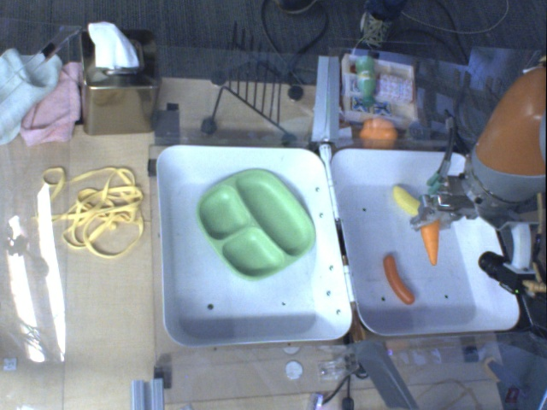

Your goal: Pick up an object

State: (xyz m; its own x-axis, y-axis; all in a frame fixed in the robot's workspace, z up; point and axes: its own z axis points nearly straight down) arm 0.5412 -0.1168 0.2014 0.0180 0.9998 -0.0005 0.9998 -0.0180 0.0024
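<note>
In the right bin (479, 314), the hand (438, 210) is seen at the top of an orange carrot (431, 241); whether it is apart or clamped cannot be told. A yellow piece (405, 199) lies just beside, so a crowded, slipping grasp is risked.

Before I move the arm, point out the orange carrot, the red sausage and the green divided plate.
orange carrot (431, 243): camera view, mid-body.
red sausage (398, 279): camera view, middle.
green divided plate (255, 222): camera view, central ridge.
</note>
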